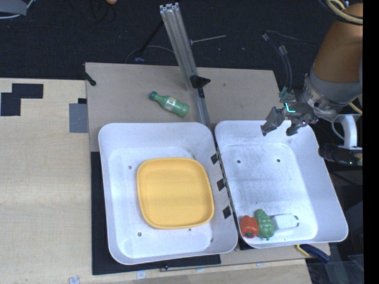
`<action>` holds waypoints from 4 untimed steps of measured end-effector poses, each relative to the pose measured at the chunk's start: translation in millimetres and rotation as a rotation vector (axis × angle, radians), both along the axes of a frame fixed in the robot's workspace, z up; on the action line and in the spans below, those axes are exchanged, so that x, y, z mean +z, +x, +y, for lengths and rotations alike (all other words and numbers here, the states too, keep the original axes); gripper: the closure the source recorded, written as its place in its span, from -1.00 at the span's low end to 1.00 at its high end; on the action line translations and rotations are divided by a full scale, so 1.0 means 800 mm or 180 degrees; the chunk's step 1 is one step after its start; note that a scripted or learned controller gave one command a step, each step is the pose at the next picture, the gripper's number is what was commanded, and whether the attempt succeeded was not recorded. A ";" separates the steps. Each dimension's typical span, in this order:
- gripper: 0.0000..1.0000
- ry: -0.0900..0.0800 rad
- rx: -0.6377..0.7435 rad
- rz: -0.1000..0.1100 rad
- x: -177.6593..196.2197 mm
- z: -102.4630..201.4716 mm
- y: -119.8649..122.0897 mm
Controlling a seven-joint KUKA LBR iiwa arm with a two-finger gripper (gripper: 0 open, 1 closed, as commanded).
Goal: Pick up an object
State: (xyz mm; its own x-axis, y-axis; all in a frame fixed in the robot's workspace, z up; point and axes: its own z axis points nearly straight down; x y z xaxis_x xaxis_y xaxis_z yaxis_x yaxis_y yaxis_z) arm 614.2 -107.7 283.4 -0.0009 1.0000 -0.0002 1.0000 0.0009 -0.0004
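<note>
camera view puts my gripper (281, 125) above the far edge of the right bin (323, 185), fingers parted and nothing between them. i judge this the approach step: no object taken yet. the nearest pickings, a red and green toy (256, 225) beside a white piece (286, 221), lie at the bin's near edge, well apart from me. next i must travel there and descend.

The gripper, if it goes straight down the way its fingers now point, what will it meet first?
Most likely the bare floor of the right bin near its far edge. The gripper has nothing between its open fingers, and depth is hard to judge from above.
</note>
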 end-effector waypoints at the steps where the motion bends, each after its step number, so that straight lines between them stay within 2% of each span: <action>1: -1.00 0.0000 0.0000 0.0000 0.000 0.000 0.000; 2: -1.00 0.0001 -0.0001 0.0013 -0.056 -0.006 0.001; 3: -1.00 0.0002 -0.0002 0.0018 -0.131 -0.015 0.002; 4: -1.00 0.0002 -0.0005 0.0014 -0.193 -0.006 0.007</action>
State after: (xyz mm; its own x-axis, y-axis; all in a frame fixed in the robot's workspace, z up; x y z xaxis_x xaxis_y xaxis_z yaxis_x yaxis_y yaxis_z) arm 619.7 -112.3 129.1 0.0008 1.0000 0.0006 1.0000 -0.0008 -0.0049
